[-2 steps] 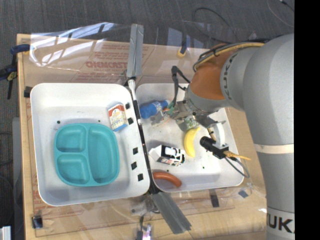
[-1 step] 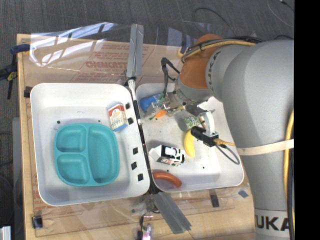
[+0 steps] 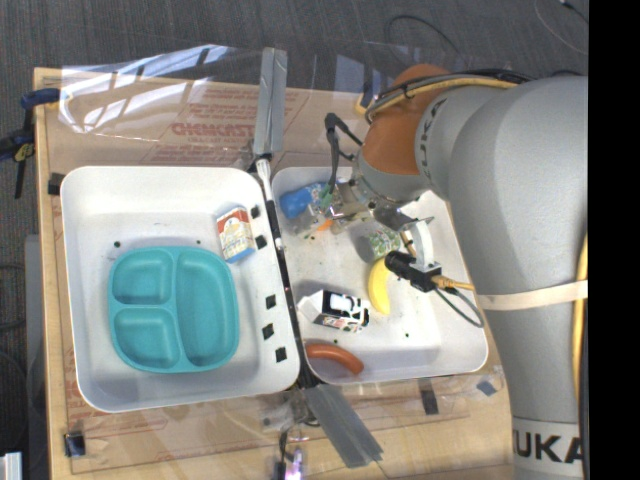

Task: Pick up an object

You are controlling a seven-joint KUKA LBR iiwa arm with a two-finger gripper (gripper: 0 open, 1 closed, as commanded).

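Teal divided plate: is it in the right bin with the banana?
No, the teal divided plate lies in the left bin, while the banana lies in the right bin.

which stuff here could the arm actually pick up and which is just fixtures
Pickable: banana, toy car, sausage, blue object, small carton, teal divided plate.
Fixtures: left bin, right bin, plastic sheet.
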